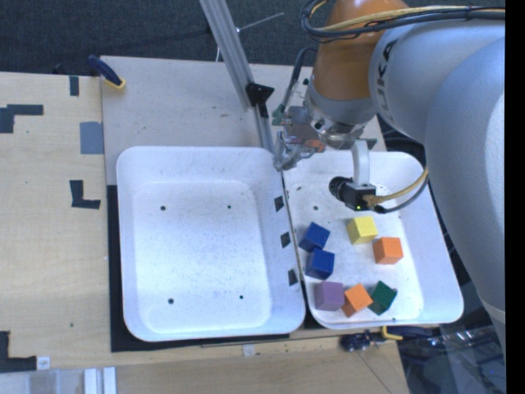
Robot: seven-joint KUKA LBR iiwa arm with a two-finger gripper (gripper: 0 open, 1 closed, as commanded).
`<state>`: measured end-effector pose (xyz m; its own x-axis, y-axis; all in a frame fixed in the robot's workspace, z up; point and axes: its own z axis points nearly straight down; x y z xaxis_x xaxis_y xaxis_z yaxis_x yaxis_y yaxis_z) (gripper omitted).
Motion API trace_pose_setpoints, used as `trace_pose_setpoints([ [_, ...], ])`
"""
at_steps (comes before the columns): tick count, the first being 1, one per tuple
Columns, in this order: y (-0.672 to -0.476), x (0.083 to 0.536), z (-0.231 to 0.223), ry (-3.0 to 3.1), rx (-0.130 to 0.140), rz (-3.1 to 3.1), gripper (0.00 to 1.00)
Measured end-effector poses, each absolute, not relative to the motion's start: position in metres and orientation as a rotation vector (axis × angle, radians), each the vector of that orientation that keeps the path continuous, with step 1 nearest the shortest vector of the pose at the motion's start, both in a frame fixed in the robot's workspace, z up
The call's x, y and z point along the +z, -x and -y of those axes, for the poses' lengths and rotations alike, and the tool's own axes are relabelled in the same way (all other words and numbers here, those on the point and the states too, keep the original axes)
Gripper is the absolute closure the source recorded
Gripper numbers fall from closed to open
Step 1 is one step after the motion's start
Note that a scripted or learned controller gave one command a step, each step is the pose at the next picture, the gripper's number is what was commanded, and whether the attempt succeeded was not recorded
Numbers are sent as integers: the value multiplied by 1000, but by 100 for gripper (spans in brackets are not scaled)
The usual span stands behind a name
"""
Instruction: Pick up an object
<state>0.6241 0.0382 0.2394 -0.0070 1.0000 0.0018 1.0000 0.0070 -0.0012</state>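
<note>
**Trainee:** So, which block is the target, and where does it lie from the pincer (287, 153)?

**Operator:** Fig. 1, overhead view. I take the upper blue cube (314, 236) as target, because it is the nearest of the seven blocks in the right bin (433, 298). The pincer hangs over that bin's far left corner, beside the divide from the left bin (197, 245). The cube lies nearer the camera and a little to the view's right, well apart from the pincer, with bare bin floor between them. (From this angle I cannot tell whether the pincer is open or closed, and I can make out no block in it.)

**Trainee:** And how is the approach done well?

**Operator:** I would carry the pincer toward the camera until it is centred over the cube. Then I would turn the wrist so the grip falls across two free faces, and only then descend. Note the second blue cube (321, 263), just beside the target on its near side. A grip along that line would likely catch both. The yellow cube (361, 229) stands near on the right, with a gap that I judge workable. The purple cube (330, 295), small orange block (357, 299) and green block (382, 296) crowd together at the near edge, so they are poorer choices. The orange cube (387, 249) stands freer but farther off.
</note>
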Motion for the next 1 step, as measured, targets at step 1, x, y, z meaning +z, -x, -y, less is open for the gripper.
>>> trace_pose_setpoints([
  [1,-613,227,-88,2212,3,2227,100],
])
